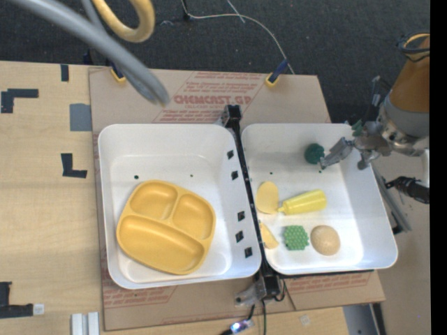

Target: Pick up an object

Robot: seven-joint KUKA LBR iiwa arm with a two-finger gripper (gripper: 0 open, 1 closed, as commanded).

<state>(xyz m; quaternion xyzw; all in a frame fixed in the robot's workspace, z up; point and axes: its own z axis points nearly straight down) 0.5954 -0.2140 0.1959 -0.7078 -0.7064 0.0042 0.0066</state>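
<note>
Desk, two white bins side by side, one arm entering from 3 o'clock. Left bin (112, 187): one yellow divided plate (166, 226), lying flat toward the 7 o'clock corner. Right bin (363, 208): dark green ball (313, 153) at about 12 o'clock of the bin; pale yellow disc (267, 197) against the left wall; yellow bottle (304, 202) lying on its side just beside the disc; small yellow wedge (269, 236) at 8 o'clock; green bumpy block (295, 237) and tan ball (325, 240) near each other at 6 o'clock. Gripper (346, 153): over the bin's right rim at about 2 o'clock, fingers spread apart with nothing between them, one fingertip reaching toward the green ball (the likeliest pick, judged from nearness). Risks: the ball is round and may roll away if one finger meets it first; a descent this close to the rim could strike the bin wall; the gripper may close on air if the ball sits off-centre. The disc and bottle, being side by side, could be disturbed together if chosen instead.
</note>
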